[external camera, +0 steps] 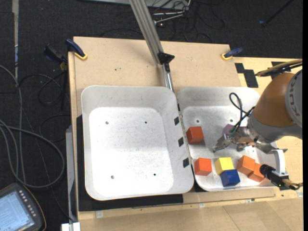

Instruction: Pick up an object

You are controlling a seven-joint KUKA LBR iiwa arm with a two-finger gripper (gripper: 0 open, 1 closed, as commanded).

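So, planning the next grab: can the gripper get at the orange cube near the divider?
Probably yes. The orange cube sits alone in the right bin, apart from the other blocks, with bare floor between it and the gripper poised to its right.

A matt, tan fibreboard tabletop [125,61] is seen, smooth and lightly speckled. Both white bins [130,138] look like thin moulded plastic with a dull sheen. The coloured blocks [195,134] appear matt, while a brushed metal bar [144,23] glints above.

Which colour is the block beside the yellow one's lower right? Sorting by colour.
Blue, seen in the camera view.
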